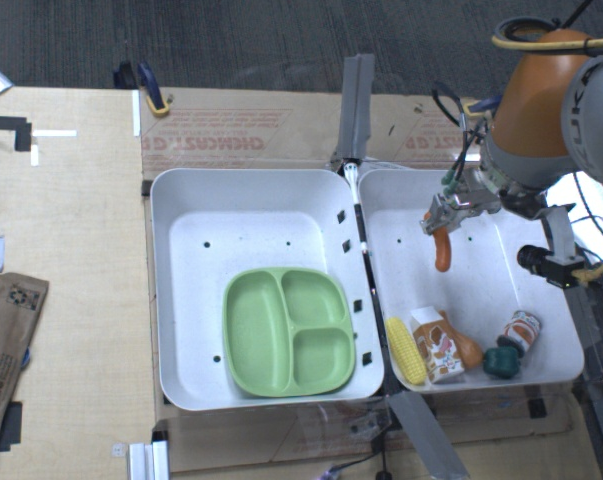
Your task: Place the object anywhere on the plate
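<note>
Two shallow white bins side by side on a pale surface, dark floor beyond the far edge. Left bin (181, 268): a green plate (289, 330) with three compartments, lying toward the near edge. Right bin (401, 258): a yellow corn cob (405, 351), a small carton (438, 347), a can (521, 330) and a dark green item (501, 360), all along the near edge.

Jaws (443, 220) over the far half of the right bin, pinching the top end of a sausage (442, 250). Hanging upright, well clear of the clutter near the front.

Probably the carry phase. Best done by keeping height enough to clear the divider between the bins, travelling toward the near left, then lowering over a compartment before release. Risk: a swinging or slipping grip, given the hold at one tip only.

Sausage itself: short, slim, orange-red, smooth and slightly glossy, rounded at the lower end.
</note>
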Motion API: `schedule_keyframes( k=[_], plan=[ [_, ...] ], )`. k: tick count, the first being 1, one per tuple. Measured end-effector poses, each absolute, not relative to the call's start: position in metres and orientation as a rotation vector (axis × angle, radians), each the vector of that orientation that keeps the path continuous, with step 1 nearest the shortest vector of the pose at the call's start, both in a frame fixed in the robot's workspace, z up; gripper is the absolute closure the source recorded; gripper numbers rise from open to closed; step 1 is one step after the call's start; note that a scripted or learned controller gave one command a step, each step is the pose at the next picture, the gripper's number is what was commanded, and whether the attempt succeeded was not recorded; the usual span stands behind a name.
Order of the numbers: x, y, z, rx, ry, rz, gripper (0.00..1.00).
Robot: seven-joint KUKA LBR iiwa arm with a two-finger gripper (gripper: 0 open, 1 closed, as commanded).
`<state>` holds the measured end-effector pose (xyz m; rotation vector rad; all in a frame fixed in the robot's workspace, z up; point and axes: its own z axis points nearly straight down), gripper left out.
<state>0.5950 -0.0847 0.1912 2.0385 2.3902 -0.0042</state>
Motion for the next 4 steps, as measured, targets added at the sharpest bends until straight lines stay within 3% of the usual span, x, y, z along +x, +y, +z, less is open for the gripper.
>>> schedule_keyframes(
  k=[1,2,3,4],
  plan=[
    [0.570,0.039,0.191,2.215,2.231,-0.006,1.00],
    [0.570,0.039,0.191,2.215,2.231,-0.006,0.00],
    [0.570,0.038,0.199,2.215,2.231,-0.010,1.00],
    [0.648,0.063,0.201,2.014,2.409,-0.004,1.00]
  ],
)
